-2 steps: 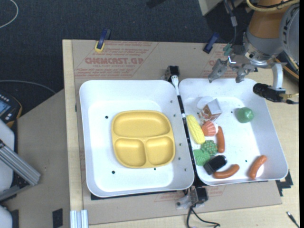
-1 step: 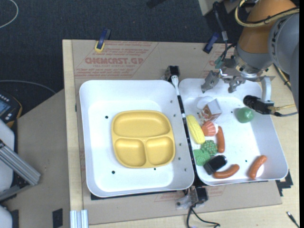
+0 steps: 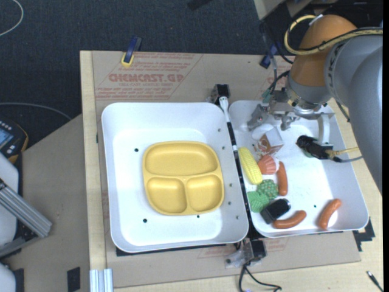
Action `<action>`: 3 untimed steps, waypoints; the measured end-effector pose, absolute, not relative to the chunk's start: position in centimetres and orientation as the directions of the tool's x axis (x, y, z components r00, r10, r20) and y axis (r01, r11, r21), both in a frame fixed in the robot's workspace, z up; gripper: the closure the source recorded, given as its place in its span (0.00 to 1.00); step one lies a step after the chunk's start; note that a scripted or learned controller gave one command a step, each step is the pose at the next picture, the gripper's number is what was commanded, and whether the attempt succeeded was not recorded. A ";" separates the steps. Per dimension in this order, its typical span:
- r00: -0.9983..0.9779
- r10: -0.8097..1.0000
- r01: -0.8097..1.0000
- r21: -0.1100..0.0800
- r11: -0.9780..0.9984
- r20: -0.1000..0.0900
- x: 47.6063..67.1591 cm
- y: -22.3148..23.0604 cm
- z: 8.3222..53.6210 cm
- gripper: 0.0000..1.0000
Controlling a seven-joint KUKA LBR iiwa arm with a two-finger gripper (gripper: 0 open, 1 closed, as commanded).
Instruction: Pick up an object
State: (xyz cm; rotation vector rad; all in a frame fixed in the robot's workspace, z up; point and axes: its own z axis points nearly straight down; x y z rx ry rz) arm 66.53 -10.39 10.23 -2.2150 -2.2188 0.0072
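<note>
From above, we see our jaws [image 3: 271, 118] low over the far end of the right bin [image 3: 346, 181]; whether they are apart or together we cannot tell. The toy foods lie nearer: corn [image 3: 250, 165], sausages [image 3: 289, 219], a green piece [image 3: 264, 193]. A yellow tray [image 3: 182, 177] sits in the left bin [image 3: 121, 181].

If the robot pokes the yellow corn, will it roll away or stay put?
The corn looks rounded and long, so a sideways poke would probably roll it a little. It lies against the right bin's wall with the green toy close by, so it likely wouldn't get far. It looks like smooth plastic, so it may slip from the gripper.
</note>
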 end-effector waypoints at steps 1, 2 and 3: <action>-0.002 1.000 1.000 -0.005 0.002 0.001 66.5 -10.3 8.3 0.00; -0.001 1.000 1.000 0.001 0.001 0.000 66.6 -10.3 9.6 1.00; 0.001 1.000 1.000 0.005 -0.001 -0.001 66.2 -10.8 14.2 1.00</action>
